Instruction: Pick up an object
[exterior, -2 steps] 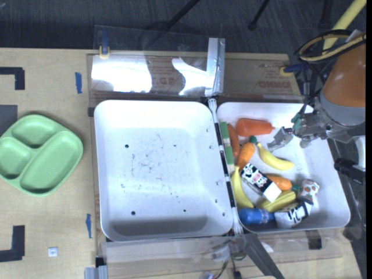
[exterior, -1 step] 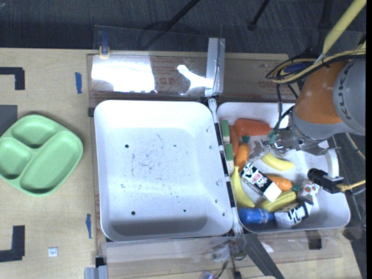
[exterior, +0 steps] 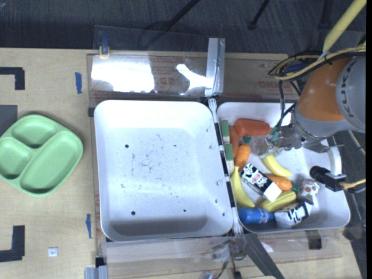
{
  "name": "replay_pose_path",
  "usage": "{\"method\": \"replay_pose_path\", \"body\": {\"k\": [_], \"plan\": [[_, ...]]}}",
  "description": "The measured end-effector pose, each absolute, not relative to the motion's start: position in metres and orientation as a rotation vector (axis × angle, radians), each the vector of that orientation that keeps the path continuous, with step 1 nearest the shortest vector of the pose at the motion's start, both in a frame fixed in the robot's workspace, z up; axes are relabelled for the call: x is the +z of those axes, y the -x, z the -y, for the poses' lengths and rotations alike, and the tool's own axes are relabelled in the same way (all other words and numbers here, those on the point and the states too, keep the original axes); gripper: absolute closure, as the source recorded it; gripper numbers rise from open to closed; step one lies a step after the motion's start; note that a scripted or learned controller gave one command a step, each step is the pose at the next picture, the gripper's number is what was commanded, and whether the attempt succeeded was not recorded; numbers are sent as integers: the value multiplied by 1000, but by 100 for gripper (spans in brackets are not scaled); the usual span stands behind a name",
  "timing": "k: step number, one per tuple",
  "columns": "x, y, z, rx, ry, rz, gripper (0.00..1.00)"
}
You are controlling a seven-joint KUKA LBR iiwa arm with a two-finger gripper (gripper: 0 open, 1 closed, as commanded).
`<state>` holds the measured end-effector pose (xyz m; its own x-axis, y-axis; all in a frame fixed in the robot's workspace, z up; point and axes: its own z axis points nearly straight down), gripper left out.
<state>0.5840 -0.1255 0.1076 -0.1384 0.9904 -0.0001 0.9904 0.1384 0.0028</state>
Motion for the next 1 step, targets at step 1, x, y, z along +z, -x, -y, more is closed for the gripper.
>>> {"method": "replay_pose_path", "body": {"k": [1], "plan": [[204, -595, 74, 1, -2123, -2315, 100]]}}
